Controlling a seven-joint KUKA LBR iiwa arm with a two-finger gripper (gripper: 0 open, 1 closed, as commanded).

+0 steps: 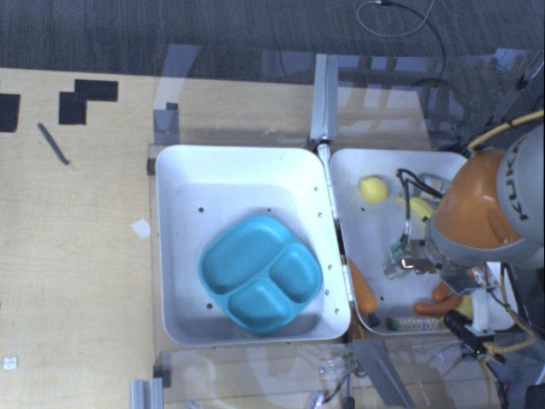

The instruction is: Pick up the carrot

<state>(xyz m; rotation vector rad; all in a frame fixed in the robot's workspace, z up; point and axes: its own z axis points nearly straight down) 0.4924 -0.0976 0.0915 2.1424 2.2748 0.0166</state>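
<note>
Hanging over the right bin [375, 228], the gripper [407, 261] is hovering beside the carrot [363, 290] lying against the bin's left wall; its grip cannot be told.

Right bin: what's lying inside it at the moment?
In the right bin: a carrot by its left wall, a yellow ball, an orange piece. The arm covers the bin's right part.
</note>
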